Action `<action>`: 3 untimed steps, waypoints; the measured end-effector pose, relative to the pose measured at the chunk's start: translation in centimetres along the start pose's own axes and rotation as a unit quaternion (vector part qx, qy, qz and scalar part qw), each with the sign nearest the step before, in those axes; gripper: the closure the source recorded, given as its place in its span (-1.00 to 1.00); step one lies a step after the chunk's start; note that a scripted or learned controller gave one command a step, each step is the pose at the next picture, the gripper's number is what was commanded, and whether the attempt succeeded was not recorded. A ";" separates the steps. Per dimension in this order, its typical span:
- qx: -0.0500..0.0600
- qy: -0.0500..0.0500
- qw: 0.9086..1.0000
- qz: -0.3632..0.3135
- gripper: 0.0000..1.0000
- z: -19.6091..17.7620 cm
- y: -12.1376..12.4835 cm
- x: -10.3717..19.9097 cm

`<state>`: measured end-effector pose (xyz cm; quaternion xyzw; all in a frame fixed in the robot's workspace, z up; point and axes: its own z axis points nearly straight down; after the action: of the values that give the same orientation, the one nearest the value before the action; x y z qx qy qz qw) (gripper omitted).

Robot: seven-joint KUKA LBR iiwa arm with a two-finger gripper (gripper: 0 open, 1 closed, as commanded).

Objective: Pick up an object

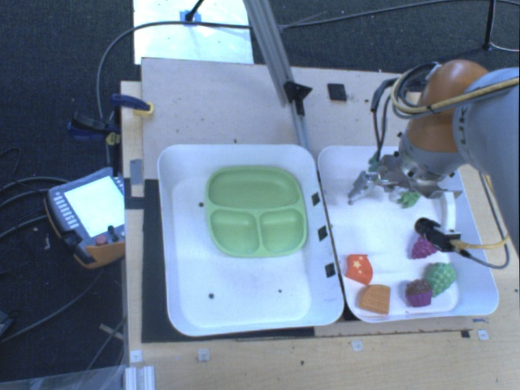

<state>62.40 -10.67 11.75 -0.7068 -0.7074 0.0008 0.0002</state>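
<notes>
The grey arm (479,112) with its orange band enters from the upper right of the frame, its gripper (367,187) low over the upper part of the right bin (341,165), metal fingers (357,190) spread apart with nothing between them. A small green toy (409,197) lies just beside the wrist, partly hidden by it. The other objects crowd the bin's lower right: a red piece (359,268) and an orange piece (374,299) near the bottom edge, a purple piece (419,292) touching a green grape bunch (440,277), and a second purple piece (423,247) half covered by a black connector (431,232) and its cable. The centre of that bin's floor is open. In the left bin (175,242), a green divided plate (257,210) sits in the upper middle, with bare floor below it. At the frame's left edge, a handheld pendant (88,216) lies on the dark carpet, off the bench.
</notes>
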 end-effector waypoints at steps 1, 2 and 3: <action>-0.002 0.000 1.000 0.000 -1.00 3.3 0.1 0.0; -0.005 0.000 1.000 0.000 1.00 1.9 0.3 0.0; -0.004 0.000 1.000 0.000 1.00 -3.9 0.3 -1.0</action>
<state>62.75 -11.68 15.62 -0.7069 -0.7073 -0.0021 -0.0030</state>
